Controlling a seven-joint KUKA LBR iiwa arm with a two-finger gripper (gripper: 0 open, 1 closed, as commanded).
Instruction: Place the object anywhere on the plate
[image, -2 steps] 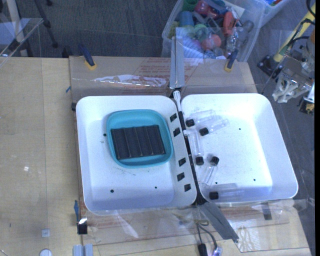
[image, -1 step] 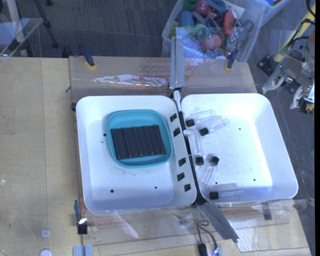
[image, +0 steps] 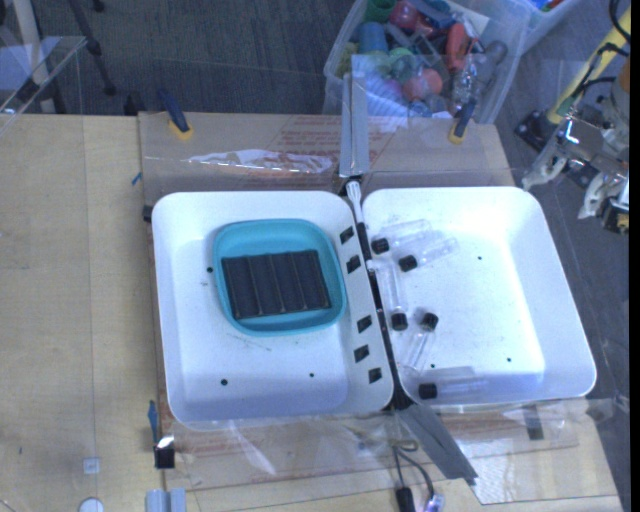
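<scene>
A teal plate (image: 278, 232) with a raised rim rests in the left white bin (image: 190, 340), a little back of its middle. On the plate lies a dark, flat, ribbed rectangular object (image: 275, 283) that covers most of the plate's floor. Its long side runs left to right and it sits wholly inside the rim.
The right white bin (image: 520, 300) holds several clear plastic tubes with black caps (image: 412, 246), all near its left wall. Black clips (image: 362, 322) line the ridge between the bins. A clear box of colourful toys (image: 430, 45) stands behind. Metal gear and cables (image: 590, 170) sit at the far right.
</scene>
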